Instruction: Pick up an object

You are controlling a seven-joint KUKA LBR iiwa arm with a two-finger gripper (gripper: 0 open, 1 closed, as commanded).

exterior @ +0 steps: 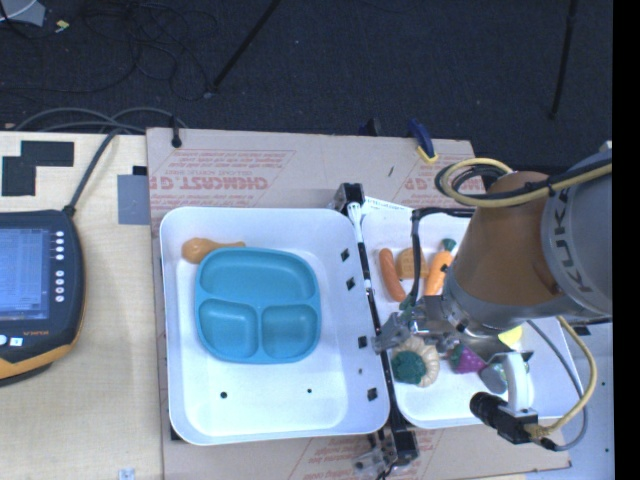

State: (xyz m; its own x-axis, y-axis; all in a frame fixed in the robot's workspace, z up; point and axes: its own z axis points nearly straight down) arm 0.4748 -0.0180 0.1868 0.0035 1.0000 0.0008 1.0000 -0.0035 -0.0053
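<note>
End effector (405, 326): low over the left edge of the right bin (440, 416), just beside the divider between the bins; whether it is open or closed cannot be told, and nothing is visibly held. Just beneath it, near the bin's front left corner, a round tan object with a dark green centre (413, 366) lies on the bin floor. A small purple item (466, 360) lies beside it to the right. Toward the bin's back edge lie an orange carrot-like piece (391, 273) and further orange pieces (437, 271), partly hidden by the arm (510, 253). The left bin (260, 413) carries a blue three-compartment plate (258, 303) at its centre and an orange-tan object (198, 249) at its back left corner. A teach pendant (35, 293) rests on the tabletop's (85, 408) left edge.
</note>
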